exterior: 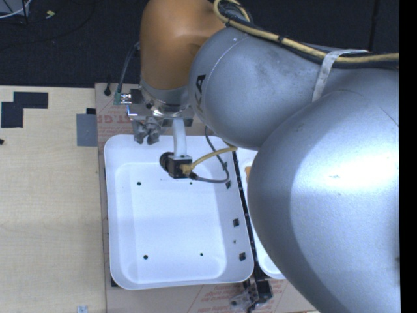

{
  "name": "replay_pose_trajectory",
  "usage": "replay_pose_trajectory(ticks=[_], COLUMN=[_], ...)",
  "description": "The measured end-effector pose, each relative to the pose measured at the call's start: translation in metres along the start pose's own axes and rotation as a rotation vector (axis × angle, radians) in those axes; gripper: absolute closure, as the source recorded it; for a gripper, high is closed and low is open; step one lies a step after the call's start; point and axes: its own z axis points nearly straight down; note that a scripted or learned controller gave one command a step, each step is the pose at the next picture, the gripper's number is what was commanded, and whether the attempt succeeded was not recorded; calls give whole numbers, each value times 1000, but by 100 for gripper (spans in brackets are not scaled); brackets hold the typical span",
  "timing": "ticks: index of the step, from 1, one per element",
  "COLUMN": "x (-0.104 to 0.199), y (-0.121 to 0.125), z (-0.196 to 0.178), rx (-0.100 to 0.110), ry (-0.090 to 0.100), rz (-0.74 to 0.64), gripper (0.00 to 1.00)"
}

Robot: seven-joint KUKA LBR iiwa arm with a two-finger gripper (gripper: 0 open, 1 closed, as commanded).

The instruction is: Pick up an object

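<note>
- Pincer is seen at the end of the arm, right over the far rim of the left bin, close to that bin's far left corner.
- Whether the pincer is open or closed cannot be told, because it is small and dark in the view from above.
- An orange band is seen just above the pincer, and the big grey arm is spread out to the right of the pincer.
- The white floor of the left bin is laid out below the pincer, toward the near edge of the view.
- A few small black dots are seen on that floor, below the pincer; they may be little holes.
- A thin strip of the right bin is seen well to the right of the pincer and lower down, and most of that bin is covered by the arm.
- Where the thing to pick up lies cannot be told, as so much is hidden by the arm.
- The pale brown bench is seen to the left of the pincer.
- A grey square is stuck on the bench near the pincer's left side, and a black shape is seen farther left.
- Small black clips are seen on the edge between the two bins, below the pincer and to its right.
</note>
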Motion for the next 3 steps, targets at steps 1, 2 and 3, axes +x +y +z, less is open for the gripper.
replay_pose_trajectory(ticks=[1, 2, 3], x=[-1, -11, -53], y=[-4, -7, -5], z=[10, 168, 145], rx=[15, 17, 17], ry=[-5, -9, -5], rz=[-1, 6, 7], gripper=[0, 0, 0])
